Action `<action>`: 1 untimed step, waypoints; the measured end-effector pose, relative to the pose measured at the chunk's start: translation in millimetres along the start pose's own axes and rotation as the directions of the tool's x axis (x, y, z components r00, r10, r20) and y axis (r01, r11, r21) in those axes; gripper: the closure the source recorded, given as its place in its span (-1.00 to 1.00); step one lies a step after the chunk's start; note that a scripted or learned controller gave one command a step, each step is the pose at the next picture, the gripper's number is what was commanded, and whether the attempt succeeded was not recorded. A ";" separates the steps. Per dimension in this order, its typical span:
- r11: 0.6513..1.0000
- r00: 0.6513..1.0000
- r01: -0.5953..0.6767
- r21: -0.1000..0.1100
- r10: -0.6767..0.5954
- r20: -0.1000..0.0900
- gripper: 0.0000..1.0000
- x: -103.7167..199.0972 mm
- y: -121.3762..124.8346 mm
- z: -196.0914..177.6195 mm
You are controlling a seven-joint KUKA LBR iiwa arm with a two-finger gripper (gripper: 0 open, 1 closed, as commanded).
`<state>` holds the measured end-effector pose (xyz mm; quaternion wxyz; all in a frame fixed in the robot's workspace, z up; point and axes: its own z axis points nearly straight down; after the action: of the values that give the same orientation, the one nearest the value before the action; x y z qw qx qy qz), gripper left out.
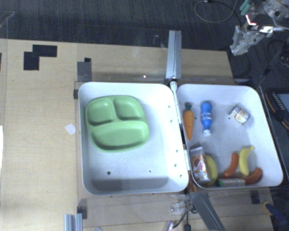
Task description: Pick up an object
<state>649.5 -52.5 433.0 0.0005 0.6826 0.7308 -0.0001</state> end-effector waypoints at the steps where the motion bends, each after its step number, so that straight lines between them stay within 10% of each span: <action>1: 0.993 0.993 0.120 0.000 -0.120 0.001 1.00 -33.5 18.1 0.0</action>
<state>669.9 -84.7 433.0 0.0008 0.6375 0.7704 -0.0001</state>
